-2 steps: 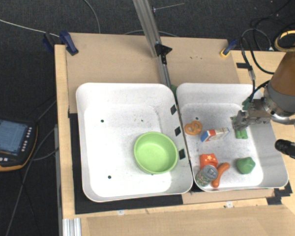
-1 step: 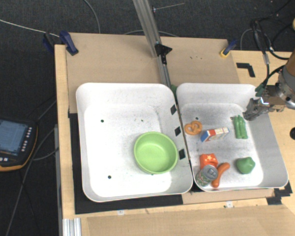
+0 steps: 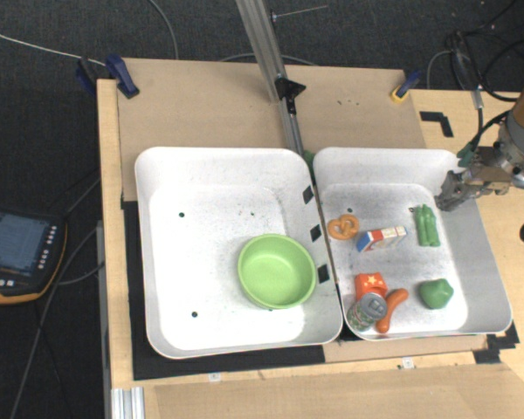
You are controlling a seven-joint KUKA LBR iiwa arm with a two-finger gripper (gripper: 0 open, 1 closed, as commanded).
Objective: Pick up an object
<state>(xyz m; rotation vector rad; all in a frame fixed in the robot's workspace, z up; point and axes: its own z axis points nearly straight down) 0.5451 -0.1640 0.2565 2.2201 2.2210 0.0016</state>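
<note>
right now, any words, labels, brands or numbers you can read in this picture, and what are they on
No text can be read.
Small box in the right bin: red, white and blue print, too blurred to read.
Can lying at that bin's front: label too small to read.
Handheld screen left of the bench: lit display, nothing legible.
Green bowl in the left bin: no markings.

The arm [image 3: 517,142] reaches in from the right, wrist bent downward — the gripper [image 3: 451,195] hangs at its lower-left end, pointing down and to the left, nothing visible between its tips.
</note>
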